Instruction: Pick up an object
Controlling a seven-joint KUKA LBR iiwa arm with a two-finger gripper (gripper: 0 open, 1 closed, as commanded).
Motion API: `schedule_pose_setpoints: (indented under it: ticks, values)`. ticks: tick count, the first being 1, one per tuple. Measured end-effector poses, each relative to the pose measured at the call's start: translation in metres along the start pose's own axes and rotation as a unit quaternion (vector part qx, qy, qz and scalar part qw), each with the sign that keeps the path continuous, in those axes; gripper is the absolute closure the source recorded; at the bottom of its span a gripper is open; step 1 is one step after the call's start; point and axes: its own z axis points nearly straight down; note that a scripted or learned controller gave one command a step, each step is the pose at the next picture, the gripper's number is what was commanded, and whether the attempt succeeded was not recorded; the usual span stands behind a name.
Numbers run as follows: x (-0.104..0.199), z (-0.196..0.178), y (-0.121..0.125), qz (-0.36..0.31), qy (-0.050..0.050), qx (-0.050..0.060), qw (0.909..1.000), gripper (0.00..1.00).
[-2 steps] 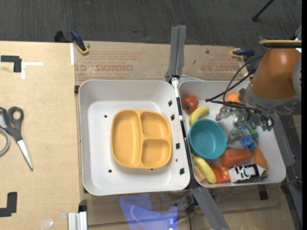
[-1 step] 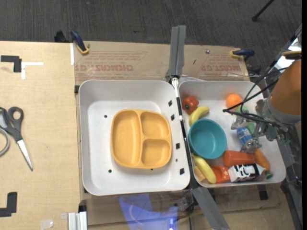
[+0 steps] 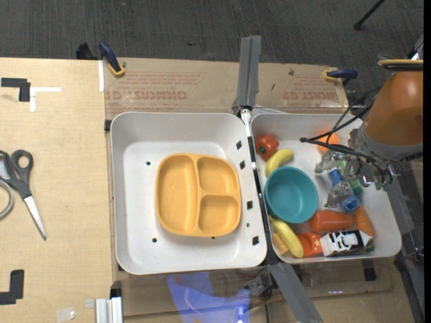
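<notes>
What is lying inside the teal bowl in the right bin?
The teal bowl shows a bare interior. It covers part of the lower banana beside it; anything beneath it is hidden.

The two shallow bins (image 3: 128,200) are plain white, and the left one holds a yellow-orange plastic plate with three compartments (image 3: 199,195). In the right bin a teal plastic bowl (image 3: 291,194) sits among two yellow toy bananas (image 3: 279,159), a red-orange toy pepper (image 3: 267,144), an orange toy carrot (image 3: 331,219) and a small white carton patterned with black patches (image 3: 344,241). On the pale wooden bench's left edge lie grey-handled metal scissors (image 3: 24,188), and brown cardboard with faded red lettering (image 3: 168,89) runs along the bins' far edge.
</notes>
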Motion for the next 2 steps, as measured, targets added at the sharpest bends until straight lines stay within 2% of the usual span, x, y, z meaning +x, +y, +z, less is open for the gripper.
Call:
schedule_pose_setpoints:
  ticks: [1,2]
  values:
    - [-0.0019,-0.0105,0.0004,-0.001,-0.003,0.001,1.0,1.0]
    - [-0.0019,-0.0104,0.0005,-0.002,-0.003,0.001,1.0,0.0]
